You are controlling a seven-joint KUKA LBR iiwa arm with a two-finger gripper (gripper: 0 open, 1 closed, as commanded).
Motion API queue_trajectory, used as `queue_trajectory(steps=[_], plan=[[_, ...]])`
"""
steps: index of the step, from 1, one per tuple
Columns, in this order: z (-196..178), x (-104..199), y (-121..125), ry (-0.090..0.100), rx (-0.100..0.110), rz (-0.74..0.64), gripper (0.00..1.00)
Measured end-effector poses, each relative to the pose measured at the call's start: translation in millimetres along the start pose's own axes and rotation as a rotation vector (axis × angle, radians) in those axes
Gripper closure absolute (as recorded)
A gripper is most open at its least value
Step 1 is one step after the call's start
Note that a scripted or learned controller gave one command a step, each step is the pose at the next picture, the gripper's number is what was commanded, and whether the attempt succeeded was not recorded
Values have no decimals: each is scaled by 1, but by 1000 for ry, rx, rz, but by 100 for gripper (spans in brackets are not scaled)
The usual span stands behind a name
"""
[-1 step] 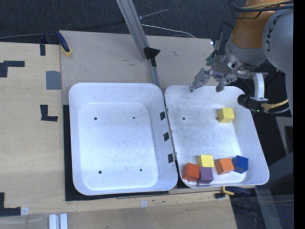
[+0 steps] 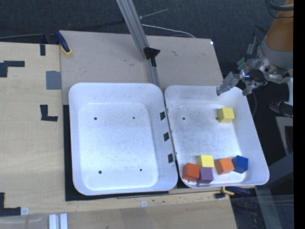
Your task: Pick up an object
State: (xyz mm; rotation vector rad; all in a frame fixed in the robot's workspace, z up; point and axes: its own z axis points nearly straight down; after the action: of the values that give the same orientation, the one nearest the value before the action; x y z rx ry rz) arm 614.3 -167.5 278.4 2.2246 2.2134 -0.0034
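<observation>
The grey two-finger gripper (image 2: 234, 85) hangs over the far right corner of the right-hand shallow white plastic bin (image 2: 251, 128). Its 2 dark fingers (image 2: 226, 87) stand apart, with white bin floor visible between them, and nothing is held between them. Whether the tips touch the bin's rim cannot be told.

The nearest object is a small yellow cube (image 2: 226, 114), lying alone on the bin floor toward the far right corner, just below the fingers in the view and apart from them.

Along the bin's near edge sit 5 more small blocks in a cluster: an orange-red cube (image 2: 191, 171), a second yellow cube (image 2: 207, 161), a purple cube (image 2: 206, 174), an orange cube (image 2: 224, 165) and a blue cube (image 2: 240, 163) toward the near right corner. All are well apart from the gripper.

The left-hand shallow white plastic bin (image 2: 76, 128) lies touching the right one along their shared edge.
</observation>
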Motion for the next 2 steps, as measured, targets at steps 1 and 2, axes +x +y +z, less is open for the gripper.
queue_trajectory(steps=[1,2], plan=[[191,-28,-52,4,8,-4,0],[186,20,1,4,-1,-13,0]])
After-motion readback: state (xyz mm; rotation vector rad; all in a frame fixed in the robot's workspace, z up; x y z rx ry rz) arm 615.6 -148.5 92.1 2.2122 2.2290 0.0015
